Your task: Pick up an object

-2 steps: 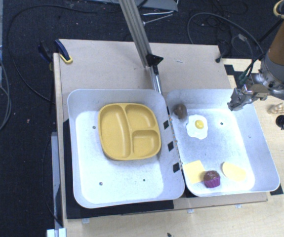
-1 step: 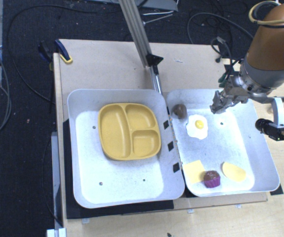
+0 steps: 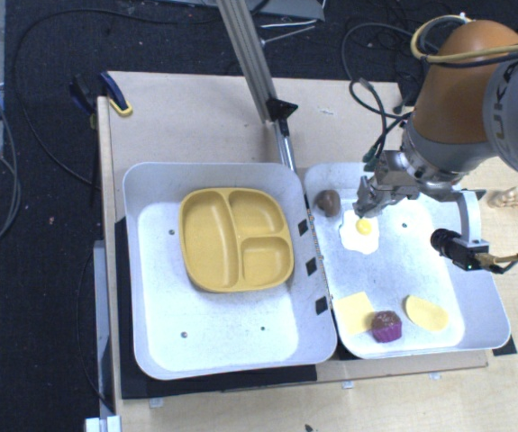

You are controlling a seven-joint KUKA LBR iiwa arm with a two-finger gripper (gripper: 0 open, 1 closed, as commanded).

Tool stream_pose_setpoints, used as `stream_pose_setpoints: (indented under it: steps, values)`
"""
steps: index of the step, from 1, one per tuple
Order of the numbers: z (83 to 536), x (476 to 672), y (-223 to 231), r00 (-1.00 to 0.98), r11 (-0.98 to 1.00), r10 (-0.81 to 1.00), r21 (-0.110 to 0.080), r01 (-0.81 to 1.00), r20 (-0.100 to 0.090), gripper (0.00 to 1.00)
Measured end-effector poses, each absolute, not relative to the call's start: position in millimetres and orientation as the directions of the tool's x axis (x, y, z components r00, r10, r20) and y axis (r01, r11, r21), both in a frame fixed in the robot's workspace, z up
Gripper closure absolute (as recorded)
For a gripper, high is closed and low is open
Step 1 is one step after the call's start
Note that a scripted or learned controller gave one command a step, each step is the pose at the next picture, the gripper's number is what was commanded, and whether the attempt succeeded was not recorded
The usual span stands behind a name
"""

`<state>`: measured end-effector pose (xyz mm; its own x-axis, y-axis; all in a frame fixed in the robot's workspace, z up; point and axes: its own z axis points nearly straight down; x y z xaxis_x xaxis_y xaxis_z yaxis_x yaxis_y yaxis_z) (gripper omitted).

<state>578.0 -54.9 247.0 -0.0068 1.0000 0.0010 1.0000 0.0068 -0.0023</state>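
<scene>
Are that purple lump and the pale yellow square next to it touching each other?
Touching. In the camera view the purple lump sits against the lower right corner of the yellow square in the right bin, with no white floor visible between them.

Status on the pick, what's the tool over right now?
Tool low over fried egg in right bin. Nothing visibly held. Brown piece close beside, left of the tool.
</scene>
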Motion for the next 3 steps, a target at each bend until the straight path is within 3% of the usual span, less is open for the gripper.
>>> stream_pose_setpoints:
  steps: [2,3]
  values:
    - [224.4,535.3,39.2,-0.007,0.007,1.0,-0.004,1.0,0.001,1.0]
    - [237.3,525.1,89.9,-0.009,0.009,1.0,0.0,1.0,0.001,1.0]
